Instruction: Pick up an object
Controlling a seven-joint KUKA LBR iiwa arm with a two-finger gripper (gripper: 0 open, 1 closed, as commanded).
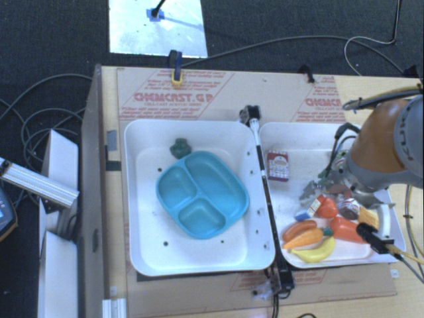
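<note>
Yellow banana (317,251) lies below the claw (322,192), whose grip state I cannot tell.

A dark carpeted floor (46,38) surrounds the bench (218,88), whose top is a pale brown sheet printed with red lettering. Black cables (33,121) trail across the carpet at the left and upper right, and a shiny metal plate (156,18) lies on the floor beyond the bench. White boxes (56,177) and a ridged metal rail (40,183) stand at the left, under even, soft light.
</note>
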